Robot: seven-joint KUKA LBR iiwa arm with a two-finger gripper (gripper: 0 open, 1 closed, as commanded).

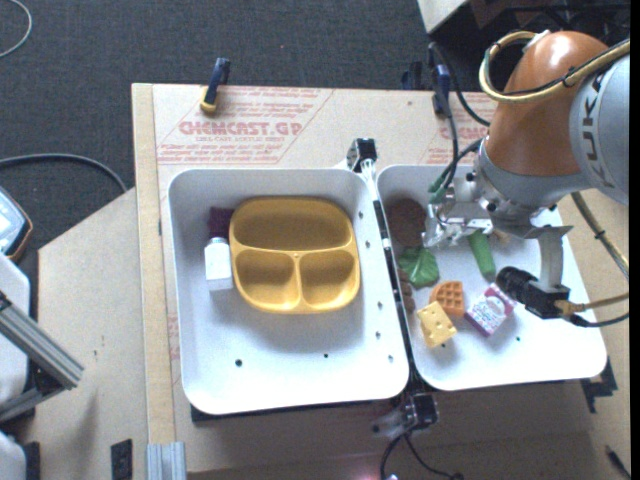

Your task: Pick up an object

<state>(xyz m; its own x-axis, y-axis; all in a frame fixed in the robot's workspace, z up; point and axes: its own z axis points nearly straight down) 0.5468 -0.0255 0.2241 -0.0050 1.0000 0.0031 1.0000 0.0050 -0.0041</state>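
Note:
My gripper (447, 232) hangs low over the back of the right bin (560, 363). A green leaf (420, 266) lies just below and left of it. A long green vegetable (483, 255) sits right beside it on the right. A brown object (405, 218) rests to its left near the bin's back wall. Toward the front lie an orange waffle (449, 296), a yellow cheese wedge (436, 324) and a small pink and white box (488, 314). I see nothing held in the gripper.
The left bin (200, 368) holds a yellow divided plate (295, 253), a small white bottle (218, 264) and a dark purple item (220, 218) behind it. A ridge where the two bins meet (385, 268) runs just left of the leaf.

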